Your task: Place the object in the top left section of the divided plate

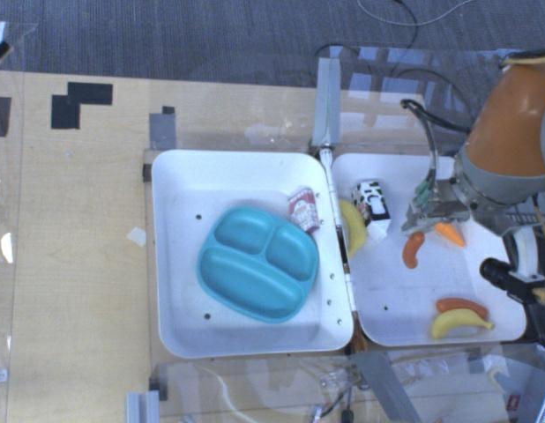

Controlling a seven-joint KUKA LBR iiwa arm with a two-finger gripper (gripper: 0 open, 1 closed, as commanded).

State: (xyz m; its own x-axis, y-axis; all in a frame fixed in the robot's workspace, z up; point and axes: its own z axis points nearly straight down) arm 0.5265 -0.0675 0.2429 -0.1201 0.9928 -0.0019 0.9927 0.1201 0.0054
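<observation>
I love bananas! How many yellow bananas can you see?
2. One yellow banana lies at the right bin's left edge; another yellow banana lies near its front right corner. The arm may hide more.

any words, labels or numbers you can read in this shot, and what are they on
No text can be read here.
Red packet by the blue plate: has printing, too blurred to read.
Black and white carton in the right bin: cow-like pattern, any lettering too small to read.
Black tape patches on the bench: plain shapes, no writing.
</observation>
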